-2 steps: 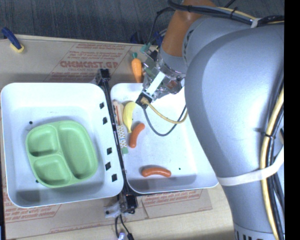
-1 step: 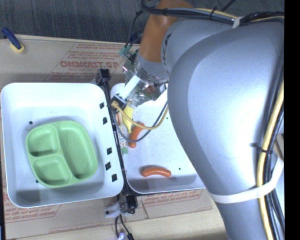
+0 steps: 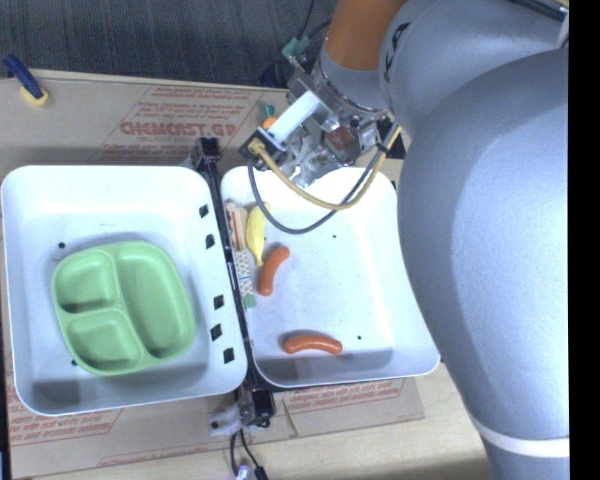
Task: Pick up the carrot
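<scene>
The table [image 3: 150, 118] carries two shallow white bins side by side, joined along a black clip strip. The left bin [image 3: 20, 268] holds a green divided tray [image 3: 123, 306] with three compartments, lying flat on the bin floor.

The right bin [image 3: 380, 298] holds several items. The carrot [image 3: 271, 269], a short orange piece, lies tilted near the bin's left wall, about midway between the far and near ends. Just beside it on the far side lies a yellow banana-shaped item [image 3: 254, 235], touching or nearly touching the carrot's upper end. A pale item with reddish stripes [image 3: 237, 224] rests against the left wall next to the yellow one. An orange-red sausage-shaped item [image 3: 312, 344] lies flat close to the near wall, well apart from the carrot.

The grey arm enters from the right, its orange band above the wrist. The gripper [image 3: 298, 158] hangs over the far end of the right bin, apart from the carrot. The state of the jaws cannot be told; cabling and hardware obscure them
</scene>
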{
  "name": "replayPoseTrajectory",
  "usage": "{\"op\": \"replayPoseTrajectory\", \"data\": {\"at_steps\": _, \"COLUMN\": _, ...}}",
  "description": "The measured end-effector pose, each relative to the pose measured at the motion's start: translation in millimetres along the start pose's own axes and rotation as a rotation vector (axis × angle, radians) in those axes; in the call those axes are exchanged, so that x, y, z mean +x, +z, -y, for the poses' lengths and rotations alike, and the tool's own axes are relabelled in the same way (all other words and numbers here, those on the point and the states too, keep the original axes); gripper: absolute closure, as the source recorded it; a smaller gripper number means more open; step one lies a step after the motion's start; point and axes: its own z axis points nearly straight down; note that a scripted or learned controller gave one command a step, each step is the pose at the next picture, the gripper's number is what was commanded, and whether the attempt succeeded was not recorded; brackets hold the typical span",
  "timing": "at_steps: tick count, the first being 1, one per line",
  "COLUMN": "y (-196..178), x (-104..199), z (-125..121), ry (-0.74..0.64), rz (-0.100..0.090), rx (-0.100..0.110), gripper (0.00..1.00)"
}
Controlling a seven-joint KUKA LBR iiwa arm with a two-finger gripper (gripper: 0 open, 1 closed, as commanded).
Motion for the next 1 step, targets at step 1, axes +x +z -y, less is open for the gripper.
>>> {"op": "replayPoseTrajectory", "data": {"at_steps": 1, "y": 99.1, "x": 4.9, "z": 92.0, "ry": -0.025, "rz": 0.004, "rx": 0.002, "gripper": 1.00}}
